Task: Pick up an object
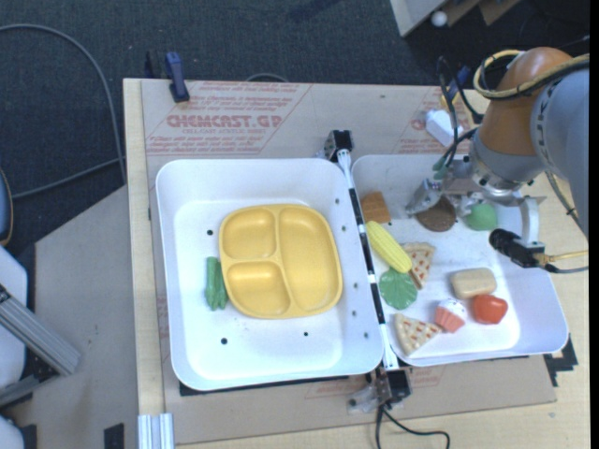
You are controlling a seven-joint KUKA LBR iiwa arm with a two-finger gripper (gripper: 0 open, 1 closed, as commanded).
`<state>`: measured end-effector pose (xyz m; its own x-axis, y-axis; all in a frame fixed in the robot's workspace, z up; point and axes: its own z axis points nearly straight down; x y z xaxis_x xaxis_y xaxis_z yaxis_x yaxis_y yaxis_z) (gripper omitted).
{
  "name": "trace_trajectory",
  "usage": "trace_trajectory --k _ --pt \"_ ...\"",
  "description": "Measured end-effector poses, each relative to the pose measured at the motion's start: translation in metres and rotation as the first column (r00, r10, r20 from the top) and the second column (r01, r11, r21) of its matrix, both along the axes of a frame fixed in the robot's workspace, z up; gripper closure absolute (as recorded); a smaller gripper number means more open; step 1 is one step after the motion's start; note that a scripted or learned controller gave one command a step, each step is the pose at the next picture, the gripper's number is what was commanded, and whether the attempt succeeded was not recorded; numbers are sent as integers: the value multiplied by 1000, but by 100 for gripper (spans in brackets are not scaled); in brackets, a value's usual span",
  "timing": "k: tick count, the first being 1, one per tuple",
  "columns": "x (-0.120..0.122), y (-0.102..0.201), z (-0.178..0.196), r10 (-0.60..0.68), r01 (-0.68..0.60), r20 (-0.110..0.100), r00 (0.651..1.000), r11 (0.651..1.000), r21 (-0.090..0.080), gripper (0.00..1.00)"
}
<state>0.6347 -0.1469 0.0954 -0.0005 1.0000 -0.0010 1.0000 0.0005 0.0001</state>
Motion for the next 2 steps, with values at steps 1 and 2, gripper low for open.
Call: trace_trajectory --k 1,2 --pt "1 0 10 0 0 2 1000 1000 -1 100" --pt "1 0 10 0 0 2 1000 1000 -1 0"
